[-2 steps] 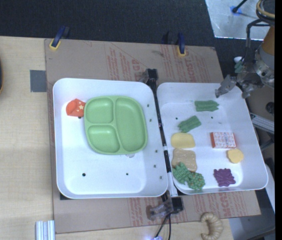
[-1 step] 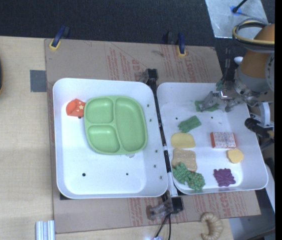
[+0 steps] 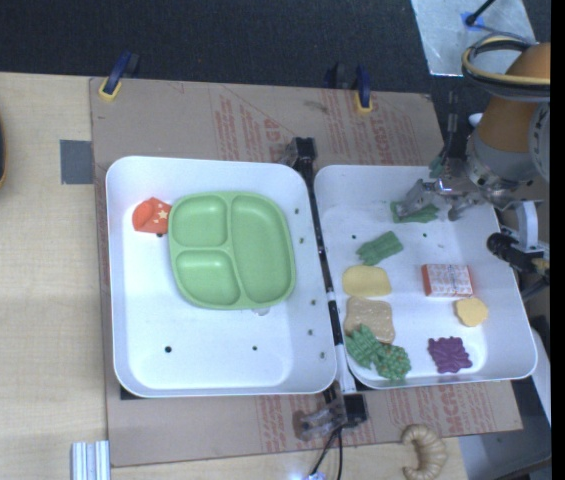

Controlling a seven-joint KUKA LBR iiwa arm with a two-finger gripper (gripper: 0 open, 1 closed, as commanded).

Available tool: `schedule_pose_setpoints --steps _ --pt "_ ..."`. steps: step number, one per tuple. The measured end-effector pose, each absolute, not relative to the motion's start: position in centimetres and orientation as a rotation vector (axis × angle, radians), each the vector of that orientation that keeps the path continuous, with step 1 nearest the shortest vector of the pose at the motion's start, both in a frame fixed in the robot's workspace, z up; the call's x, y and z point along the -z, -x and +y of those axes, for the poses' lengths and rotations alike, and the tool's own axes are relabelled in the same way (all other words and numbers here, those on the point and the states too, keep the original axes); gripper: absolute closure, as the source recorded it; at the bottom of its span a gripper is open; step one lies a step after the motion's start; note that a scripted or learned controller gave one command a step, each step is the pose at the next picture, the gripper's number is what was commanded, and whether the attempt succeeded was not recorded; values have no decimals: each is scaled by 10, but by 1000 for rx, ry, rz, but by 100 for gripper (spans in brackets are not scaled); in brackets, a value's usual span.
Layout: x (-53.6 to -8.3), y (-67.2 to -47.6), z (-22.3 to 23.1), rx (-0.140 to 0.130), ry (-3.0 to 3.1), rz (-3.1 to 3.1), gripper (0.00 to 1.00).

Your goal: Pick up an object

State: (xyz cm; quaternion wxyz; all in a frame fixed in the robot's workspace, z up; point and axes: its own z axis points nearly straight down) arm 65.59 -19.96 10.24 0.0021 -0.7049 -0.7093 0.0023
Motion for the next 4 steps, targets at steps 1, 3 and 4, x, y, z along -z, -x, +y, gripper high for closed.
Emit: schedule_pose_setpoints --steps 1,3,4 --pt "-94 -657 -211 -3 2212 -2224 0" --pt "-177 -576 -198 -7 2217 -2218 0" --pt "-117 -658 -178 -1 2213 -2233 0"
